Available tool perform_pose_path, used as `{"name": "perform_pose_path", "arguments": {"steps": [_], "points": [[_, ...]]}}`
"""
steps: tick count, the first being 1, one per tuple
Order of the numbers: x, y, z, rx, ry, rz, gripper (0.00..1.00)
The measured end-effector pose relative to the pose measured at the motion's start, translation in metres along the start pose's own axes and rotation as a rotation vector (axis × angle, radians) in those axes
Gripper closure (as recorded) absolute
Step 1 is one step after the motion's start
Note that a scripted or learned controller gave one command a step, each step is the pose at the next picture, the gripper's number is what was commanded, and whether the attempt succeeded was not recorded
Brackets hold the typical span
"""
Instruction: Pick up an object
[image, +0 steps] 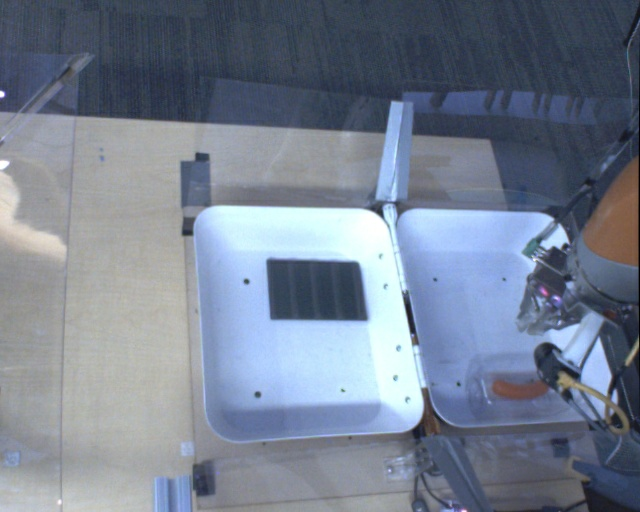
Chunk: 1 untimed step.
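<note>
A small orange-red oblong object (518, 389) lies near the front right corner of the right bin (450, 300), and a faint clear item seems to surround it. A dark grey ribbed rectangle (316, 290) lies flat in the middle of the left bin (230, 370). My gripper (536, 316) hangs over the right side of the right bin, a little behind and above the orange-red object. Nothing is visibly held in it.
The arm's orange band (612, 225) and grey wrist fill the right edge above the bin. A metal divider post (394, 150) stands behind the joint between the bins. Cables (575, 385) hang near the bin's right wall. Wooden bench surrounds both bins.
</note>
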<state>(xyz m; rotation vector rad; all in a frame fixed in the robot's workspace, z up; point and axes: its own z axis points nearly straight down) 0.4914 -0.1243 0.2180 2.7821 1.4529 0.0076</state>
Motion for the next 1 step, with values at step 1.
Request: {"name": "perform_pose_path", "arguments": {"steps": [1], "points": [[0.002, 0.0011, -0.01, -0.004, 0.0, -0.009, 1.0]]}}
